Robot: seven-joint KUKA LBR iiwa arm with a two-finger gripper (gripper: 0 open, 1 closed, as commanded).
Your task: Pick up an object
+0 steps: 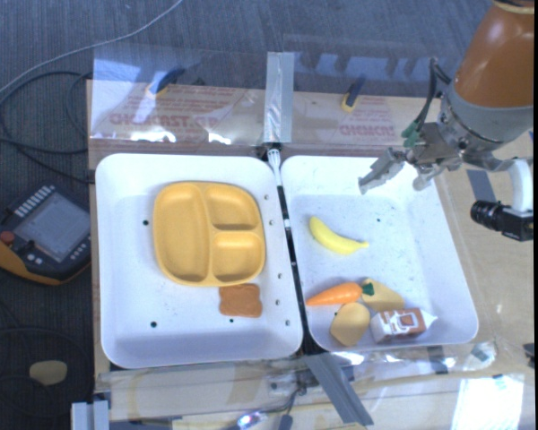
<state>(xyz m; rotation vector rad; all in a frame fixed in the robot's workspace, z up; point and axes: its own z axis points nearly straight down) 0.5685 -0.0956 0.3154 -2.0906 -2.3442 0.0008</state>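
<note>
Camera view: the gripper [399, 174] hangs at two o'clock over the right bin [457, 267], fingers spread, grasping nothing. A toy banana [335, 237] lies mid-bin; carrot [333, 294], lemon [350, 323] and small carton [400, 324] cluster at six o'clock. The left bin [125, 267] holds a yellow divided plate [209, 233].

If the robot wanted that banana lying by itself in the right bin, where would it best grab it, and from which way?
Probably at its thick middle, coming straight down from above. The banana lies flat in the right bin, apart from the carrot and the bin walls, so there is room on both long sides. The gripper would close across the narrow width, where the curve is gentlest.
</note>
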